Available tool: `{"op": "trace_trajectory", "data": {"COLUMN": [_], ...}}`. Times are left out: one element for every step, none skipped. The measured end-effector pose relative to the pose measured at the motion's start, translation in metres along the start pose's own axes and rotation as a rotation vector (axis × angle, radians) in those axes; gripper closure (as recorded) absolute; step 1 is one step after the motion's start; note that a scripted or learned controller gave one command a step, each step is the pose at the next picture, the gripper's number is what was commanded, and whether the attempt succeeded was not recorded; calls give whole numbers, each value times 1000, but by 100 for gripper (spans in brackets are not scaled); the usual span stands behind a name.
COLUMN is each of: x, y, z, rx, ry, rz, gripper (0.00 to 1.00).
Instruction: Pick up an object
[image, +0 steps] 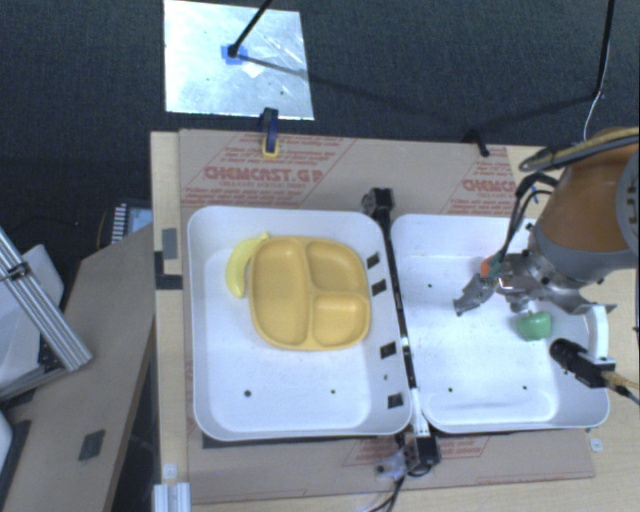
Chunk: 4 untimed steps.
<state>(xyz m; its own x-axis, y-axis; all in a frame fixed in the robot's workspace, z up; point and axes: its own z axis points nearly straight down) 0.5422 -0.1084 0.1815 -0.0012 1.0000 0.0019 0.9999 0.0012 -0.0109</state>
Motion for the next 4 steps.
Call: {"op": "trace_trajectory", "data": {"x": [0, 2, 9, 9], "y": [3, 3, -1, -1], "z": [-6, 36, 82, 98], "rx": [-12, -9, -8, -10], "ry": [-2, -1, -1, -1], "rz": [-2, 0, 0, 1], "gripper": [0, 0, 0, 0]}}
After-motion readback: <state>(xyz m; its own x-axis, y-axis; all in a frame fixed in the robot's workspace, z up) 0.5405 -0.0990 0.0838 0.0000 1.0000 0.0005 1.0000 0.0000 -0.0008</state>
